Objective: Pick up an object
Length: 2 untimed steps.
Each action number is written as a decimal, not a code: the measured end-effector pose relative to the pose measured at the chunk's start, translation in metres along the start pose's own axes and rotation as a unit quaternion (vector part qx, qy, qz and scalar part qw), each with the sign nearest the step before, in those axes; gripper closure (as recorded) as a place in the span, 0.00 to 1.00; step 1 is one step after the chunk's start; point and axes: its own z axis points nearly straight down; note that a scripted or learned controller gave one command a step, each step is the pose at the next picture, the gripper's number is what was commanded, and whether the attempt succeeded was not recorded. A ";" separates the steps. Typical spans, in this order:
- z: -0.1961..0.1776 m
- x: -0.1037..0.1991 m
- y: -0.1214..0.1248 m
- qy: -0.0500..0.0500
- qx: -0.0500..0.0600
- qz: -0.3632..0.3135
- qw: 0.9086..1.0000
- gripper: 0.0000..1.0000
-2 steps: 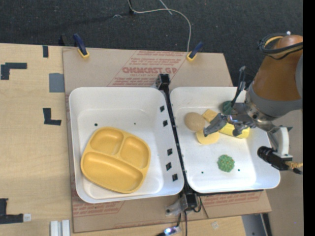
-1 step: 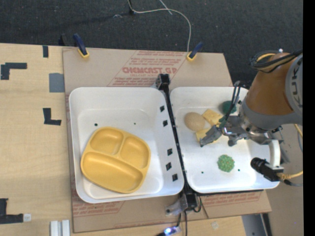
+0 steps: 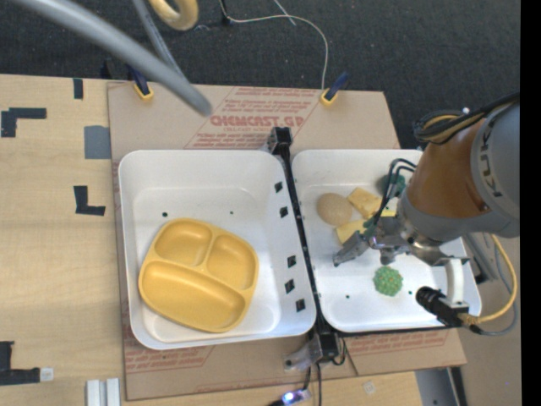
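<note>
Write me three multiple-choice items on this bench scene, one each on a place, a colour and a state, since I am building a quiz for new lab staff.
1. Where does the yellow three-compartment plastic plate lie?
A. left white bin
B. right white bin
C. on the bare bench

2. What colour is the small bumpy round object?
A. red
B. green
C. blue

3. How does the plate sit?
A. standing on edge
B. flat, compartments facing up
C. flipped over

Answers:
1 A, it rests on the floor of the left white bin.
2 B, it shows green against the right white bin, near the claw.
3 B, all three compartments are visible from above.
</note>
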 end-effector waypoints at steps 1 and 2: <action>0.060 0.001 -0.010 0.000 0.000 0.000 1.000 0.00; 0.047 0.002 -0.009 0.001 -0.001 -0.001 1.000 1.00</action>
